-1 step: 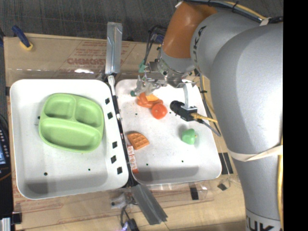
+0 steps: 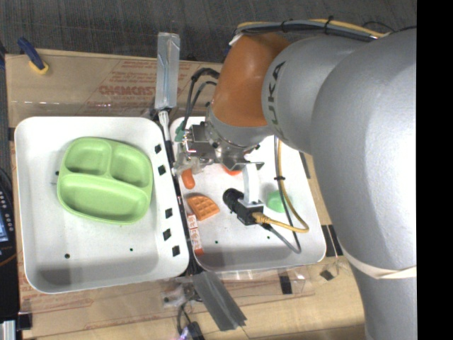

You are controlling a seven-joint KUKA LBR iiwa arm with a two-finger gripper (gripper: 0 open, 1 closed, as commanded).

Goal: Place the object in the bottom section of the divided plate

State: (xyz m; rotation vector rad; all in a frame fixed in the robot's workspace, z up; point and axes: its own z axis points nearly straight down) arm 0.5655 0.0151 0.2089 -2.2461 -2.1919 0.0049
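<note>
Green divided plate [image 2: 106,179] alone in left bin [image 2: 35,211] — roomy, jaws [image 2: 190,154] over right bin's [image 2: 311,239] left edge — grip state unclear

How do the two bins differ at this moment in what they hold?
The left bin holds one green divided plate; the right bin holds small loose items, among them a waffle piece and an orange piece. The arm hangs over the right bin, not the left. Both are shallow and white.

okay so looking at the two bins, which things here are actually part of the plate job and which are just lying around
Part of the job:
- green divided plate in the left bin
- gripper, low over the right bin
- which item there is the object, I cannot tell

Lying about, or candidates:
- waffle-like orange piece
- small orange piece
- green item
</note>
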